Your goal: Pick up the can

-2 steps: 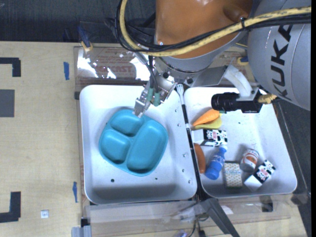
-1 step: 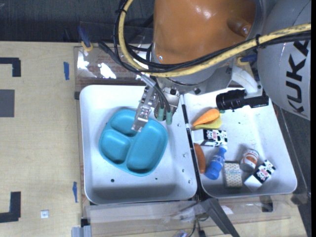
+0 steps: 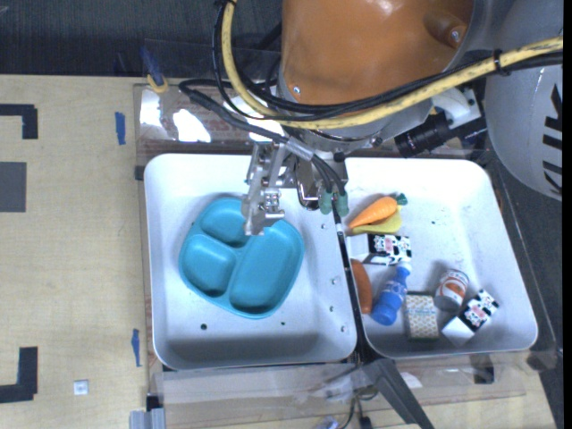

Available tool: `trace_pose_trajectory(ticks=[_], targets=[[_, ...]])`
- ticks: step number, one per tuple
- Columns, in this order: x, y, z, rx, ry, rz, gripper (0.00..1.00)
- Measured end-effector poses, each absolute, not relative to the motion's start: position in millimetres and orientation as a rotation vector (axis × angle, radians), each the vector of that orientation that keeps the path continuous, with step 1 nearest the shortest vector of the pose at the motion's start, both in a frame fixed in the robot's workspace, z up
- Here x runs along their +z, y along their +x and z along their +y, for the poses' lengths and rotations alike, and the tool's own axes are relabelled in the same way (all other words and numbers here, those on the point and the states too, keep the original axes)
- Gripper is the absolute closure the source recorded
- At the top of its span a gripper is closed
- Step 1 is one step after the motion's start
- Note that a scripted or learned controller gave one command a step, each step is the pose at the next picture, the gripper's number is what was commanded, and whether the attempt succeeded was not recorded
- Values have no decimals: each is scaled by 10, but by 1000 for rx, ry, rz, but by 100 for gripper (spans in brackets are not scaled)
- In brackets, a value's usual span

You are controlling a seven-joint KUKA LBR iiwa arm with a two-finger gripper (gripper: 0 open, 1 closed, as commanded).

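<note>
gripper [image 3: 260,214] hangs over the left bin [image 3: 170,329], right above the blue divided dish [image 3: 239,259], nothing between the jaws; can't tell if they're open or closed from this angle. can [image 3: 452,287] lies in the right bin [image 3: 509,239], near its front corner, crowded by a blue bottle [image 3: 391,298], carrot [image 3: 375,211] and small cartons, well apart from the gripper. bins sit side by side on a pale wood counter [image 3: 63,239] with black and blue tape marks.

A blue sectioned plate [image 3: 239,262] lies in the left bin [image 3: 170,329], well left of the carrot [image 3: 373,211], blue bottle [image 3: 391,298] and two cow-patterned cartons [image 3: 391,248].
</note>
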State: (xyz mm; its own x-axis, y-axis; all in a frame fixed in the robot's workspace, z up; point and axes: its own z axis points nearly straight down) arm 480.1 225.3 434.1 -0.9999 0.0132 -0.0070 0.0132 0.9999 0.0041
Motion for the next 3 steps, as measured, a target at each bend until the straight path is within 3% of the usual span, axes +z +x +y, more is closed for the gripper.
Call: trace_pose_trajectory(ticks=[1, 2, 3], targets=[[3871, 4799, 2245, 1, 301, 3126, 100], [4363, 4801, 2254, 6, -226, 3125, 100], [4081, 5110, 1802, 1, 290, 3127, 100]])
